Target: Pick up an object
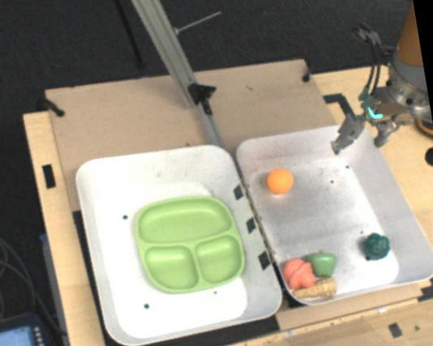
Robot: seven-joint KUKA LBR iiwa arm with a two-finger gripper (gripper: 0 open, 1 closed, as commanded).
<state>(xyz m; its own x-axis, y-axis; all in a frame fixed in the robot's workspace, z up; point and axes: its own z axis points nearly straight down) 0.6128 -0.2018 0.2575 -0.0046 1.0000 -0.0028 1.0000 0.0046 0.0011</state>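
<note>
Over rt bin's far edge, gripper spread, nothing held; orange ball apart.

The arm is mostly cut off at the right edge, showing a brownish-orange curved shell above a grey metal wrist. Thin black cables loop off its side. A small teal light glows on the wrist. The claw has two dull grey metal fingers.
</note>
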